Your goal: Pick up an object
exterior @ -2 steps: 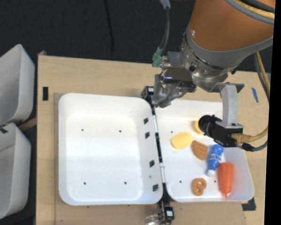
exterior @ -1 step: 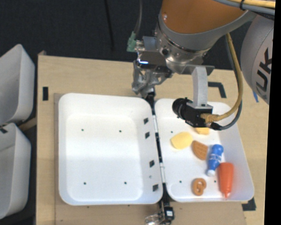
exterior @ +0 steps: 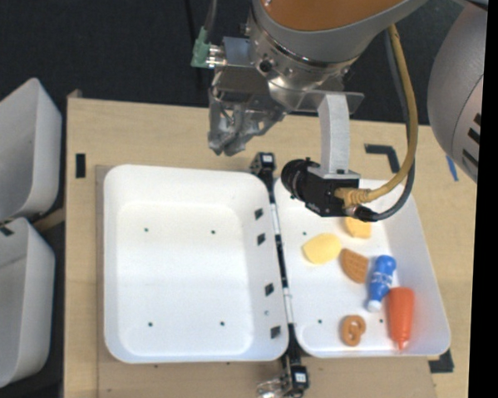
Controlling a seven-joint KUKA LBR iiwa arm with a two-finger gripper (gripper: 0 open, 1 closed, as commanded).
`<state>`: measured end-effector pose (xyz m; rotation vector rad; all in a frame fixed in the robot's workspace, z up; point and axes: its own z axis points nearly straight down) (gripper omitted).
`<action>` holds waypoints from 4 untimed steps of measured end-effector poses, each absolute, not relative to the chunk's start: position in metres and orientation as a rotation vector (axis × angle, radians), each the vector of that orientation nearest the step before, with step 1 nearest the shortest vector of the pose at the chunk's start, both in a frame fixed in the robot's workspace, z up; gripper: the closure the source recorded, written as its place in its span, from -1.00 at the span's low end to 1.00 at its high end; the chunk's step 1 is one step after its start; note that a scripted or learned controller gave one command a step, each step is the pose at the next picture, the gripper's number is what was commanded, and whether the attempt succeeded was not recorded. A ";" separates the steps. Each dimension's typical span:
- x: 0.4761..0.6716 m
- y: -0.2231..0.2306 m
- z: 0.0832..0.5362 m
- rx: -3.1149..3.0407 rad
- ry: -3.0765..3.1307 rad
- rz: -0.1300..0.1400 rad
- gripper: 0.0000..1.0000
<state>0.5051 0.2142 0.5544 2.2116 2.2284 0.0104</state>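
Tan wooden bench [exterior: 86, 135]; glossy white bins [exterior: 179, 265]; smooth orange carrot [exterior: 400, 316].

Bright even overhead light. White bins [exterior: 187, 266] near overexposed, soft glare on rims. Faint shadows under items. Background black. Arm [exterior: 325, 23] close to lens, slightly blurred; desk [exterior: 89, 144] sharp.

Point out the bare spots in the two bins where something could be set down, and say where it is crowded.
The left bin has bare floor from wall to wall. In the right bin, free floor lies between the centre divider and the pretzel. The right half is crowded: yellow piece, brown piece, blue bottle, orange carrot.
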 end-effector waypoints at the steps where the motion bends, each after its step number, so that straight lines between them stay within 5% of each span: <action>1: 0.507 0.210 0.562 2.216 2.223 0.001 1.00; 3: 0.510 0.209 0.581 2.208 2.228 -0.001 1.00; 4: 0.516 0.221 0.549 2.218 2.225 -0.005 1.00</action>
